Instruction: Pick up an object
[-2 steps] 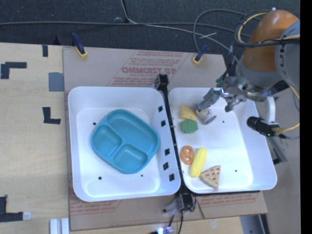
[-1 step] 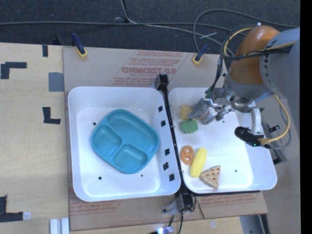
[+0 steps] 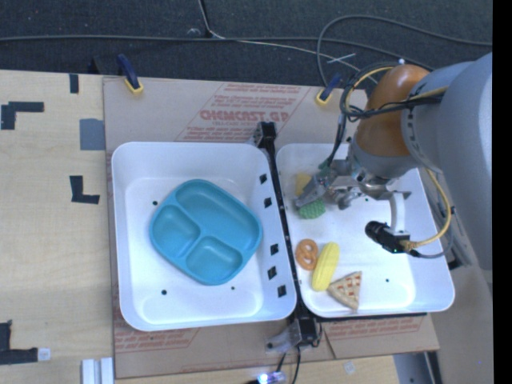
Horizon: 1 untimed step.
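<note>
A sky-blue, three-compartment plastic plate lay in the left of two shallow white plastic bins. In the right white bin were a green toy vegetable, a yellow piece just beyond it, an orange pretzel-shaped ring, a yellow corn cob and a tan pizza wedge speckled red. The grey arm wore an orange band. Brown cardboard carried red lettering.
</note>
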### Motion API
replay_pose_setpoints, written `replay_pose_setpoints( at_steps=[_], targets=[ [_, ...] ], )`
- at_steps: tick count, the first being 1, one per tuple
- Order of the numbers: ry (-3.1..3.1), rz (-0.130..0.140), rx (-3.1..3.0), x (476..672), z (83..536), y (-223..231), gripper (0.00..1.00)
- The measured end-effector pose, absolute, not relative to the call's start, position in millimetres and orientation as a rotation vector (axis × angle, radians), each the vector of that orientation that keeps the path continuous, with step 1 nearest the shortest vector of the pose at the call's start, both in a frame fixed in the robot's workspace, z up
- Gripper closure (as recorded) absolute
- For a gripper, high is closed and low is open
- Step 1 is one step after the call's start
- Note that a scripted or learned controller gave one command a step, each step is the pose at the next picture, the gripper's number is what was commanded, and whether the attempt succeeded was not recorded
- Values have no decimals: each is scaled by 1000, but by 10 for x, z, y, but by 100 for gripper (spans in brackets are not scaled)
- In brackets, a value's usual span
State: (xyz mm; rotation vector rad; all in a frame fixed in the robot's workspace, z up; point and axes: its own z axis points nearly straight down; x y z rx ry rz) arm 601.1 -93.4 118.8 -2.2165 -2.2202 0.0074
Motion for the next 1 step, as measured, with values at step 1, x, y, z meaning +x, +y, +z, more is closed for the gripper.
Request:
replay_pose_setpoints(
  at_steps=[1],
  targets=[
    [-2224, 3, -2220, 6010, 832, -930, 0]
  ],
)
